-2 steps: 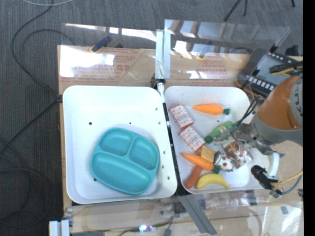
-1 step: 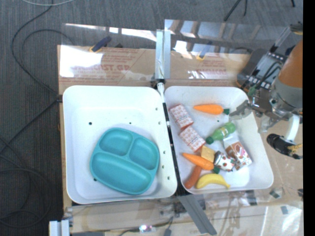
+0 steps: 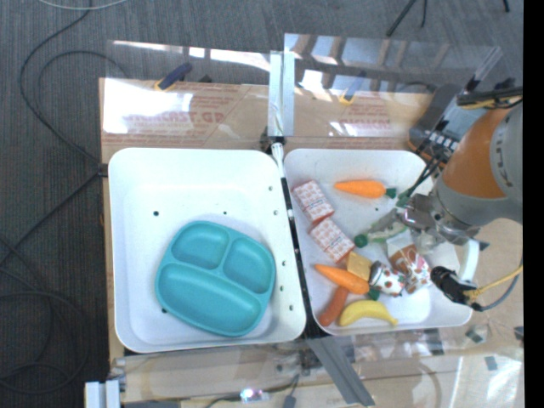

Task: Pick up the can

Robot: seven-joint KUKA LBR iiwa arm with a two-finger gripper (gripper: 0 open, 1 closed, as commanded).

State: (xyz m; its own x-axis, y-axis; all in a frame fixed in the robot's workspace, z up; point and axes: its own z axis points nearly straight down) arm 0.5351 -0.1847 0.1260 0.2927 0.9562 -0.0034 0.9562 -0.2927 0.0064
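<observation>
The can (image 3: 410,265), reddish-brown with a white label, lies tilted in the right bin (image 3: 340,161) near its front right corner. My gripper (image 3: 398,228) hangs just above and slightly left of the can, at the end of the grey arm with its orange band (image 3: 478,158). The wrist hides part of the can's top. Nothing shows clearly inside the gripper.
Crowded around the can are a spotted toy (image 3: 389,281), a cheese wedge (image 3: 359,267), a banana (image 3: 367,314), two carrots (image 3: 359,189) (image 3: 341,277) and two wafer packs (image 3: 312,199) (image 3: 331,239). The left bin (image 3: 136,185) holds a teal divided plate (image 3: 216,277).
</observation>
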